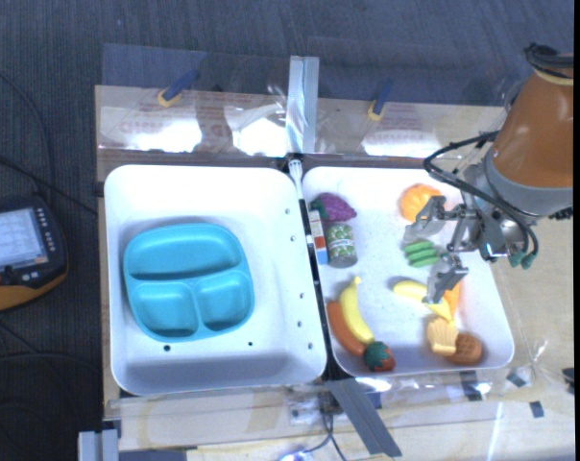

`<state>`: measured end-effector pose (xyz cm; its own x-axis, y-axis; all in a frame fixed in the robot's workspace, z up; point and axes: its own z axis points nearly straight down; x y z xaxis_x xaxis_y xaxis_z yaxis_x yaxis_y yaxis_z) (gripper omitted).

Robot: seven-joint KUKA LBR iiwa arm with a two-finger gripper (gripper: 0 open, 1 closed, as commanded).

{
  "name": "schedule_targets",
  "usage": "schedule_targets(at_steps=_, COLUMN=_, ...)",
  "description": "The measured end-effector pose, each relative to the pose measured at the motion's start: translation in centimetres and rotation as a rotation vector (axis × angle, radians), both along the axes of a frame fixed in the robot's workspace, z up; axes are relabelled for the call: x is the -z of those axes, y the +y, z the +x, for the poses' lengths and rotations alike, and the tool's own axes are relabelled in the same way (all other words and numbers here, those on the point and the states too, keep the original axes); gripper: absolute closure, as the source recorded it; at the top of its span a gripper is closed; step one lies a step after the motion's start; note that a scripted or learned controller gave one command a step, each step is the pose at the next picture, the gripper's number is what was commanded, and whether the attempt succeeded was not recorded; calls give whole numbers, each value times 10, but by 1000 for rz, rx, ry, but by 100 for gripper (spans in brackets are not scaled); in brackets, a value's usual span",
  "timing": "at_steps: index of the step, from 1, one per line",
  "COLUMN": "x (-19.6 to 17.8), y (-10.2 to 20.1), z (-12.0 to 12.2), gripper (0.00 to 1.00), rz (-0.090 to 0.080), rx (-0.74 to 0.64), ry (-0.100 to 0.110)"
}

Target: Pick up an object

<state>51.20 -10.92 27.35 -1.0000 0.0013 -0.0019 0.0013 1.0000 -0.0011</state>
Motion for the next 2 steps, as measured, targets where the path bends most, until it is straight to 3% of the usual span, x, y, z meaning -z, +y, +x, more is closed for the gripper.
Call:
schedule_targets(at_steps=1, x=48, y=-33, z=37, gripper=0, rz=1, rx=90, ry=3)
schedule_targets(at_steps=2, x=139, y=-71, z=66, gripper=0, rz=2, rx=105, ry=9)
